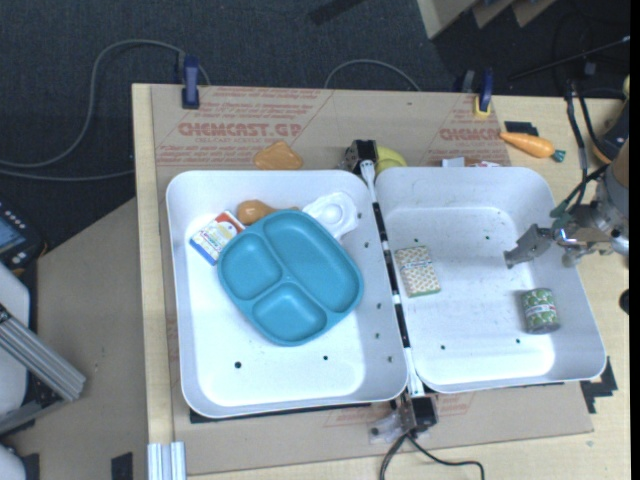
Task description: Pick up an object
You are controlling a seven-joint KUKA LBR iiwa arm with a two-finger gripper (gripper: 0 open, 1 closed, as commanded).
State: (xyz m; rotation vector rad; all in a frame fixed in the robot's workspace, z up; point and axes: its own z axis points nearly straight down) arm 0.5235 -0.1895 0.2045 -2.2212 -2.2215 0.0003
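In the right bin (470, 363) lie a pale patterned packet (416, 271) near its left wall and a small green can (540, 310) on its side near the right wall. My gripper (548, 251) reaches in from the right and hovers over the bin's right part, just above and behind the green can. Its fingers (522, 251) are spread open with nothing between them. The packet lies well to the gripper's left.
The left bin (200, 368) holds a blue divided plate (289, 275), a small carton (213, 237), an orange item (254, 211) and a white cup (331, 211). On the board behind the bins lie a toy carrot (529, 145), a yellow item (388, 158) and an orange piece (277, 155).
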